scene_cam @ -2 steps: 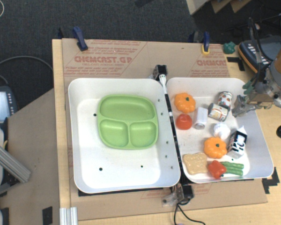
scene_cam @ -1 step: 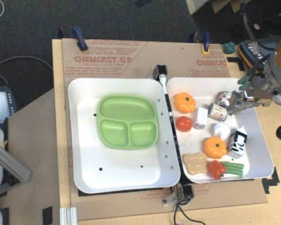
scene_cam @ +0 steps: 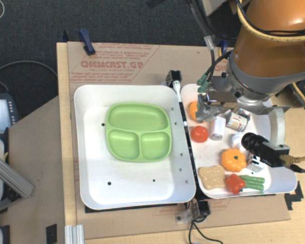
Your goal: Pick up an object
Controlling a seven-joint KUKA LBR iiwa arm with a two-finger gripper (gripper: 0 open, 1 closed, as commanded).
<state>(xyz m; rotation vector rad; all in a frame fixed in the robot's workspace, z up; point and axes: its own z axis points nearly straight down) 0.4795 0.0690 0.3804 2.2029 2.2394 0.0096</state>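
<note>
My gripper [scene_cam: 206,110] hangs over the upper left part of the right bin [scene_cam: 282,187], under the arm's grey wrist and orange band. Just to its left lies a small orange fruit [scene_cam: 192,109], partly hidden by the gripper. A red tomato [scene_cam: 199,133] rests below it. Further toward the front are an orange pumpkin [scene_cam: 234,159], a slice of bread [scene_cam: 212,177], a red pepper [scene_cam: 234,183] and green beans [scene_cam: 254,181]. A small labelled can [scene_cam: 238,121] and a white cylinder [scene_cam: 217,129] lie right of the gripper.
The left bin [scene_cam: 86,151] holds a green divided plate [scene_cam: 139,131]. A black cylindrical part [scene_cam: 258,147] reaches over the right bin beside the pumpkin. Cardboard [scene_cam: 112,60] lies beneath both bins, with a blue clip [scene_cam: 86,40] at its back edge.
</note>
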